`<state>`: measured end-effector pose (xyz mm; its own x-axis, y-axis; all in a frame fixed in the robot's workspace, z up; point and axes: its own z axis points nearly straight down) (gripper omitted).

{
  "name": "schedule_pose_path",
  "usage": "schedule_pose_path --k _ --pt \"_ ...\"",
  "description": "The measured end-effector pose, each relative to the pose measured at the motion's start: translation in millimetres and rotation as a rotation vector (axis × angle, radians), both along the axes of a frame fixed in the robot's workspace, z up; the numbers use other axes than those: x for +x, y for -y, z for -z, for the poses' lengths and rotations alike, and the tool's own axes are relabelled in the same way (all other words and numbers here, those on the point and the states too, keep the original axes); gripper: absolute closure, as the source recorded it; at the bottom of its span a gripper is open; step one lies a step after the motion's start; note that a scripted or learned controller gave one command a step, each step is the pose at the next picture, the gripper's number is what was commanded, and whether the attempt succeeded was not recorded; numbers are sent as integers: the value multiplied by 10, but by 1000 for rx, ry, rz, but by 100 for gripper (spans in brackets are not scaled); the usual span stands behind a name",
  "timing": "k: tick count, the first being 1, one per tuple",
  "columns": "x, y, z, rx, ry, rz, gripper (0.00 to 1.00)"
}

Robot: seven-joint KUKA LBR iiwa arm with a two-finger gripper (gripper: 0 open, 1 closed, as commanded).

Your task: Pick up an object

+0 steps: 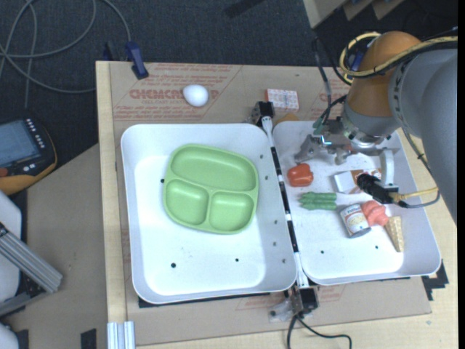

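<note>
Green divided plate (211, 188): pale green, one long compartment and two small ones, lying flat and right way up in the upper middle of the left bin (145, 217).
Red toy vegetable (299, 174): round and red, in the right bin (378, 260), near its left wall.
Green pod (318, 201): long and bumpy, lying crosswise just below the red toy vegetable.
Small can (354, 219): grey top, red and white label, tilted, right of the pod.
Toy ice cream cone (374, 213): pink scoop against the can, tan cone pointing lower right, on its side.
White block (344, 179): small, above the pod's right end.
</note>
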<state>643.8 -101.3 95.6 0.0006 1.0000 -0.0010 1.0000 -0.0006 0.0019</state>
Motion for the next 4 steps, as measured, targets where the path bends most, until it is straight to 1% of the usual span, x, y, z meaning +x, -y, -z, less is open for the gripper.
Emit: schedule_pose_path --k 1,2,3,4 --pt "210 265 -129 0 0 0 0" --pt "-777 179 116 1 -3 0 0" --pt "-82 748 -296 -1 1 -1 0" --pt "-740 942 118 0 -4 1 0"
